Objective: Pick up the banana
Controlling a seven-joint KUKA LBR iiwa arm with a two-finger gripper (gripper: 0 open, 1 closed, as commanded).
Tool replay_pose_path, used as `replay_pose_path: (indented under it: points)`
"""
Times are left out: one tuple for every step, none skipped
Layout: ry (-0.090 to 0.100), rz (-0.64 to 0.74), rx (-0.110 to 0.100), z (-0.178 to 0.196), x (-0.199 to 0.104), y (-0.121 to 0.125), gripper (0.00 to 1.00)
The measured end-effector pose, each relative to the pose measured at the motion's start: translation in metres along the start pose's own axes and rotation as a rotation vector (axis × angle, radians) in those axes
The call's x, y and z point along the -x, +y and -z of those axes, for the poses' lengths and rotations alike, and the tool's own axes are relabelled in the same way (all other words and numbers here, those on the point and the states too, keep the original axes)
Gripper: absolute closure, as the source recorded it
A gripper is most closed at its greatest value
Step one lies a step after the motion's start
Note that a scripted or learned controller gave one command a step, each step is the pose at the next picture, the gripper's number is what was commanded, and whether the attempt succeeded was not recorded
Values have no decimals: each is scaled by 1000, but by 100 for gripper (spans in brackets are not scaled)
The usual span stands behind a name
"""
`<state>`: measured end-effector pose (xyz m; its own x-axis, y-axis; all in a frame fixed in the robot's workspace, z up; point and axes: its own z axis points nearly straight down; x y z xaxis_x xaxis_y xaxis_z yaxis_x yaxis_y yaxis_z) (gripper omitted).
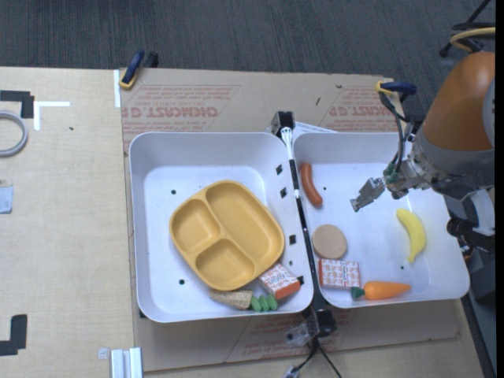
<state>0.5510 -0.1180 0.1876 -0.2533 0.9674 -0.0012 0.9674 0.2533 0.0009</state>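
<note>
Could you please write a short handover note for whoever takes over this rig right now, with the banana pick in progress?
Gripper: over the right bin, up and to the left of the banana, with nothing between its fingers.
Banana: lies on the right bin's floor near its right wall, apart from the gripper.
Other things in the right bin: sausage, round cookie, small red-and-white carton, carrot.
Left bin: yellow divided plate and a few small food toys by its lower edge.
Done: arm is over the correct bin.
Left: move over the banana, descend, grasp, lift.
</note>
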Motion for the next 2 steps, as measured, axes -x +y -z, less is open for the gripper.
replay_pose_path:
  points:
    - [1, 175, -1, -95, 53, -19, 0]
    - [1, 364, 0, -95, 39, -46, 0]
